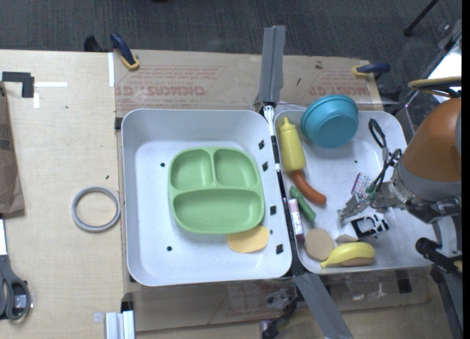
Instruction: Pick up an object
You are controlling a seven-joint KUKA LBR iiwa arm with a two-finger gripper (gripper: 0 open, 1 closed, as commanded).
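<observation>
Yellow plastic catches the eye first in the right bin (396, 253): a toy banana (349, 254) lies along the near wall, with a round tan cookie-like piece (319, 243) touching its left end. Just above the banana sits the claw (365, 213), low over the bin floor in the near right part; whether its jaws stand wide or narrow I cannot tell, and nothing is seen gripped in it. Behind it the grey arm (433, 161) with its orange band comes in from the right. Along the bin's left wall stand a yellow squeeze bottle (291, 147), an orange carrot-like piece (309, 188) and a green piece (302, 205) beside a slim pink-and-white tube (295, 220). A blue bowl (330, 119) rests tilted in the far corner. The left bin (147, 183) holds a green divided plate (217, 189), with a flat yellow piece (248, 240) touching its near edge. Out on the worktop (51, 154), well to the left, lies a grey ring (95, 208)
</observation>
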